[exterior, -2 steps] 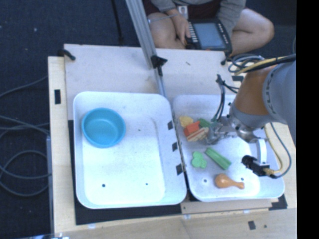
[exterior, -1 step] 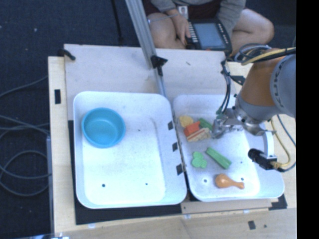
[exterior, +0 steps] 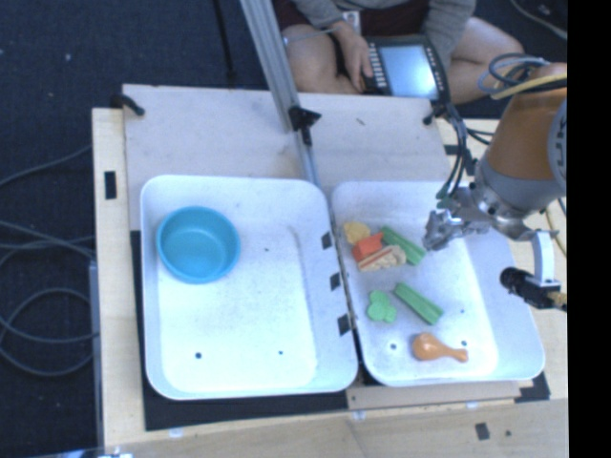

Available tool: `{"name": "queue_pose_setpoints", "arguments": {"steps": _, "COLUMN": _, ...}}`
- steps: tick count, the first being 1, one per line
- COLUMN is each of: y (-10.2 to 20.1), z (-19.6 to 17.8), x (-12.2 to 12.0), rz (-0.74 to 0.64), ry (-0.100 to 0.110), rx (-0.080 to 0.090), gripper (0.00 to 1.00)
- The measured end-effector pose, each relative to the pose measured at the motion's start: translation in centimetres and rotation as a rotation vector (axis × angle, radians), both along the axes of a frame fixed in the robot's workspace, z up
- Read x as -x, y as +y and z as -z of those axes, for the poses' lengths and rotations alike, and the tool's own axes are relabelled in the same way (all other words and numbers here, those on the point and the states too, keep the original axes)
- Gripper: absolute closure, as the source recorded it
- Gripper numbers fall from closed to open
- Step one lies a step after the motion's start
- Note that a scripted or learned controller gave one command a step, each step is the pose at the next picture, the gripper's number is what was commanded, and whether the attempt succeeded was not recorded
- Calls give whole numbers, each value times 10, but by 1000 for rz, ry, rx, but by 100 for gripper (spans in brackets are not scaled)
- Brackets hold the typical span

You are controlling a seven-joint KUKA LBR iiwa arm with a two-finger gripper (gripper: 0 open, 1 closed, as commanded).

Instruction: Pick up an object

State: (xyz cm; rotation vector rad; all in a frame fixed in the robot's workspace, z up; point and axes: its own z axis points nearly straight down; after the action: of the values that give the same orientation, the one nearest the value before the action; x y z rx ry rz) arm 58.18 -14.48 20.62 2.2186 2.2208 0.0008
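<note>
your gripper (exterior: 437, 231) hangs over the right bin (exterior: 496, 351), just right of the green stick (exterior: 404, 245); you cannot tell its jaw state. the orange drumstick (exterior: 438, 349) lies nearer that bin's front edge.

A person (exterior: 382, 8) is sitting behind the bench (exterior: 220, 132), holding a tablet (exterior: 406, 68); cables (exterior: 38, 284) are lying on the floor at left.
</note>
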Motion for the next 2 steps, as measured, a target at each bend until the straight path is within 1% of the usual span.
{"name": "queue_pose_setpoints", "arguments": {"steps": 1, "y": 0, "z": -16, "x": -1, "rz": 0, "ry": 3, "rx": -1, "gripper": 100}}
{"name": "queue_pose_setpoints", "arguments": {"steps": 2, "y": 52, "z": -7, "x": -19, "rz": -4, "ry": 5, "rx": -2, "gripper": 100}}
